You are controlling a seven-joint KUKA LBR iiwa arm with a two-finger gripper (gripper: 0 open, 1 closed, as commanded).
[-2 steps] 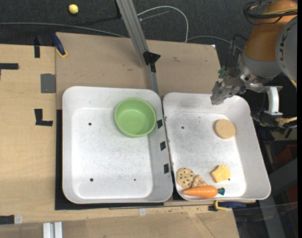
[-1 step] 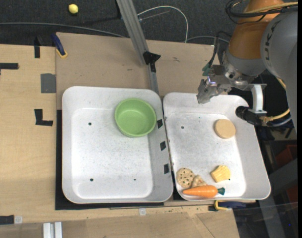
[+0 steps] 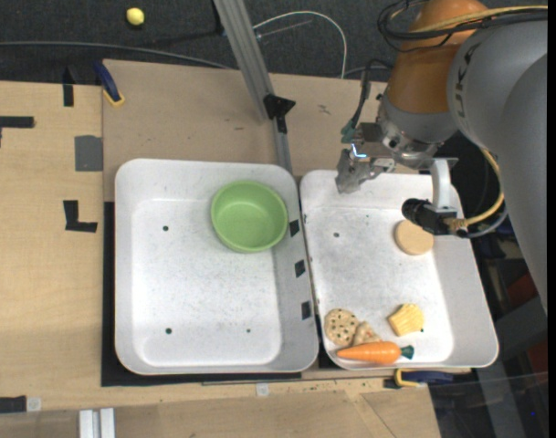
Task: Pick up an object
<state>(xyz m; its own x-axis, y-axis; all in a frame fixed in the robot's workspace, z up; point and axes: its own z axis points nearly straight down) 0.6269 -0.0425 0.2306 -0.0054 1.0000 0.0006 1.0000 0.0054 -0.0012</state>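
My gripper (image 3: 352,179) hangs over the far left corner of the right bin (image 3: 369,245), with nothing visible between its fingers. A round tan cookie-like disc (image 3: 413,238) lies near the bin's right wall, apart from the gripper. At the bin's near edge lie an orange carrot (image 3: 372,353), a speckled cookie (image 3: 340,324) and a yellow cheese-like piece (image 3: 405,318). A green bowl (image 3: 249,215) sits in the left bin (image 3: 168,281) near its far right corner.
A slanted grey pole (image 3: 250,53) crosses above the far edge of the left bin. A black plug and cable (image 3: 433,215) hang from the arm over the right bin. A small yellow ball (image 3: 135,15) lies on the dark floor far back.
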